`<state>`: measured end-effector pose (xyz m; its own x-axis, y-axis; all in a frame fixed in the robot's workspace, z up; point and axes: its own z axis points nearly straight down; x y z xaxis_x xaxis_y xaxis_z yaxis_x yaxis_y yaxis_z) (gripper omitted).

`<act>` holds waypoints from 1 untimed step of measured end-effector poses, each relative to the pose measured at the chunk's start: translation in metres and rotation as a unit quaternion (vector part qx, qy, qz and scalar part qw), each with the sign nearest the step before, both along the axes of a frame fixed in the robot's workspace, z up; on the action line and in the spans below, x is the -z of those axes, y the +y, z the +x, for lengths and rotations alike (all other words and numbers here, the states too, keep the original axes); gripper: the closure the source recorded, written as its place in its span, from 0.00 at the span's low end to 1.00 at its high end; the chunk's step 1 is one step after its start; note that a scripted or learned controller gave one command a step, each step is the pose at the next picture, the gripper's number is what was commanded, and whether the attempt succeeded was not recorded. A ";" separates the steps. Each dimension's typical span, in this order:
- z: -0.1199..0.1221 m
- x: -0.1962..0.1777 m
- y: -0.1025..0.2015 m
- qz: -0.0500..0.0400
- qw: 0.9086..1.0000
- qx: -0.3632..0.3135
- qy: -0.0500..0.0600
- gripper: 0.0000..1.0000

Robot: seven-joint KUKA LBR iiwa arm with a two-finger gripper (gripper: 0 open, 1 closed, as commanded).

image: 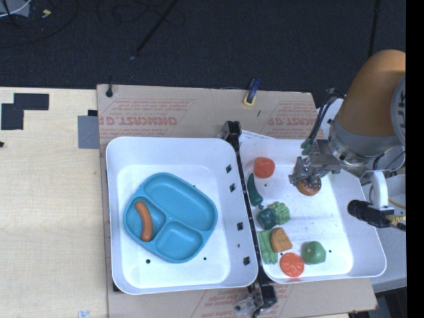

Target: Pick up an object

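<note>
— Brown round thing point(309, 187), that is what the hand point(305, 176) is sitting right over, in the upper part of the right bin point(361, 260). It is looking roundish to me, so I am not seeing any long axis or a way it points.

— Is the hand gripping it?

— I cannot tell; the hand is covering it from above.

— What else is lying in there?

— A red ball point(264, 167) is sitting to the left, a dark green pepper point(254, 190) is running top to bottom along the left wall, and a broccoli piece point(274, 214), an orange block point(281, 239), a tomato point(291, 264) and a green apple point(313, 252) are lying lower down.

— And the left bin point(126, 158)?

— It is carrying a blue divided plate point(189, 211) with a sausage point(144, 220) lying lengthwise. Cardboard point(165, 111) is lying under both bins on the pale counter point(46, 197), with dark carpet point(199, 32) behind.
</note>
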<state>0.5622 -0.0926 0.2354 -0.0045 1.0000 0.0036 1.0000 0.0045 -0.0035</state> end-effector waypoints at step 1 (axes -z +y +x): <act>-0.015 0.005 0.062 0.000 1.000 0.000 0.001 1.00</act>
